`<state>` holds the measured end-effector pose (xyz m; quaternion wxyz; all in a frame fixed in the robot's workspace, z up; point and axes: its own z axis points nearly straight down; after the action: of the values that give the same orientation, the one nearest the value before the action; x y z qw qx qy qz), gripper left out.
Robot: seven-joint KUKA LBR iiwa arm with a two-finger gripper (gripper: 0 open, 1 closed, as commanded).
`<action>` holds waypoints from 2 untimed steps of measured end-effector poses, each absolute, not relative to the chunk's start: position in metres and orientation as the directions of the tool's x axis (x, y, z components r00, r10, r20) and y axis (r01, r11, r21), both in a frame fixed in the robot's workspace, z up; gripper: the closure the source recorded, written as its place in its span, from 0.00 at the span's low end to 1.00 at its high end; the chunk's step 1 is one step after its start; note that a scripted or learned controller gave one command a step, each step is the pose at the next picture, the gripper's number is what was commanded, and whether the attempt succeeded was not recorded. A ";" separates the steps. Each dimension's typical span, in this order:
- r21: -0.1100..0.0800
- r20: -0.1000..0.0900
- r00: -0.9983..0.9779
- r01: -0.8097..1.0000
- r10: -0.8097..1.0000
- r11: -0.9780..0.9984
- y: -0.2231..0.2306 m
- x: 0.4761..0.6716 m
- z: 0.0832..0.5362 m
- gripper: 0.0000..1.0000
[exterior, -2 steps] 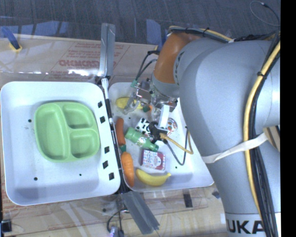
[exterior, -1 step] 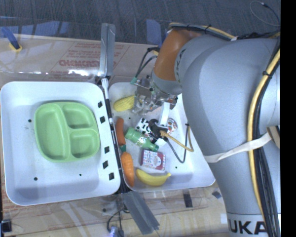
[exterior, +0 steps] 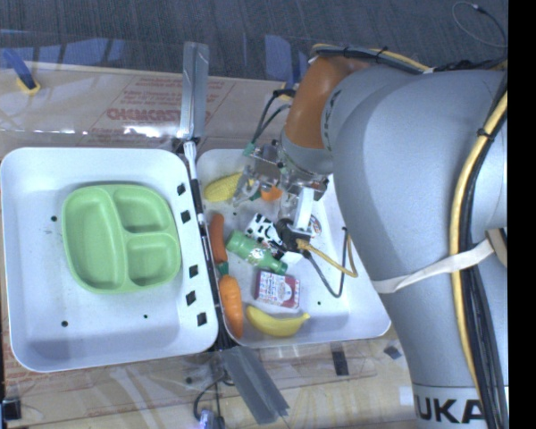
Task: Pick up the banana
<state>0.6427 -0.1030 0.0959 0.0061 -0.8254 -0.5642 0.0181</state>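
The banana (exterior: 274,321) is lying at the near edge of the right bin (exterior: 362,315), its curve opening toward the far side, well apart from the gripper (exterior: 270,186). Just left of it a carrot (exterior: 231,306) is resting against the bin's left wall, and a red packet (exterior: 277,289) is sitting just beyond the banana, nearly touching it. Farther in, a green bottle (exterior: 253,250) is lying on its side beside a sausage (exterior: 218,237). A black-and-white toy (exterior: 266,229) is sitting just past the bottle. The gripper is hovering over the bin's far part, near a yellow item (exterior: 222,188) at the far left corner; whether it is spread or pressed together cannot be told. In the left bin (exterior: 27,329) a green tray (exterior: 121,237) is lying flat.
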 end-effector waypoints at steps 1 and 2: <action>-0.030 -0.023 0.363 0.931 0.932 -0.363 -0.103 0.643 0.096 0.00; -0.030 -0.023 0.363 0.931 0.932 -0.363 -0.103 0.643 0.096 0.00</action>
<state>0.6427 -0.1029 0.0959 0.0061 -0.8254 -0.5643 0.0181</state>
